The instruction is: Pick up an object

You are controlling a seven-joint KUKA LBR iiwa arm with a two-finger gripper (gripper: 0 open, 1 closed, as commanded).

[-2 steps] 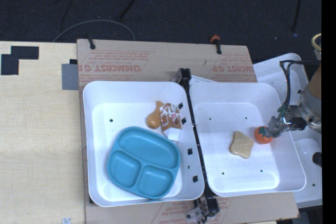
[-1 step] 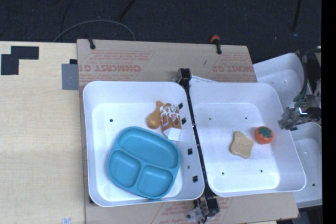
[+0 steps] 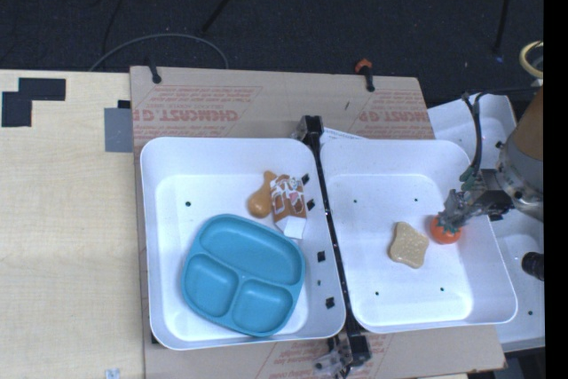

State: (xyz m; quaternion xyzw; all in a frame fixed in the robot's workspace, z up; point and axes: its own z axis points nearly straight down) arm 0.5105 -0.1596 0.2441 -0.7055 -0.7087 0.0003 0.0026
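In the right bin (image 3: 417, 315) a tan, bread-like piece (image 3: 408, 245) lies near the middle. A small orange-red object (image 3: 446, 232) sits at that bin's right wall. My gripper (image 3: 456, 210) hangs directly over the orange-red object, its dark fingers pointing down onto it. The left bin (image 3: 164, 191) holds a blue divided plate (image 3: 242, 274) and a brown and white toy (image 3: 280, 197) beside the plate's far edge.
A black divider (image 3: 324, 226) runs between the two bins. Cardboard (image 3: 275, 106) lies under and behind them. The arm's body (image 3: 524, 164) stands past the right bin's right wall, with cables alongside.
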